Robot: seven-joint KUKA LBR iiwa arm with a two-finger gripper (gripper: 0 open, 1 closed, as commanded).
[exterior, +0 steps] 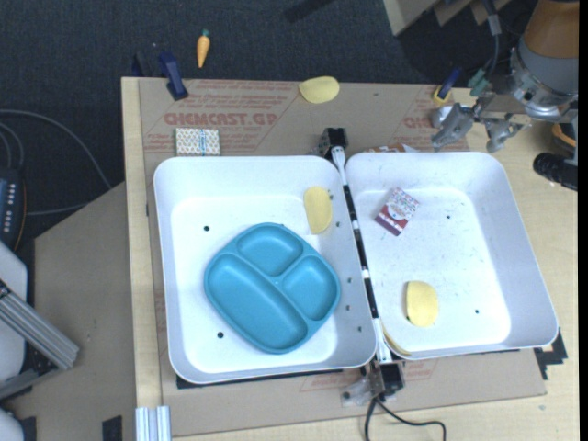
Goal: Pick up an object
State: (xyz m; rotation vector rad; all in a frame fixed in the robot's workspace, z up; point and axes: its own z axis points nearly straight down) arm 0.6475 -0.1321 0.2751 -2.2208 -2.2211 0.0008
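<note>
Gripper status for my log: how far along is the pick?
Nothing looks picked yet. The gripper sits above the right bin's far rim with nothing visibly between its fingers. The red-and-white packet and yellow piece lie in that bin; descent, grasp and lift remain.

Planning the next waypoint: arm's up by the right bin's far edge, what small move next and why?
Probably bring the end effector toward the camera and down over the small red-and-white packet in the right bin. The end effector sits above the bin's far rim with nothing between its fingers, and the packet is the nearest object, lying apart from the yellow piece.
</note>
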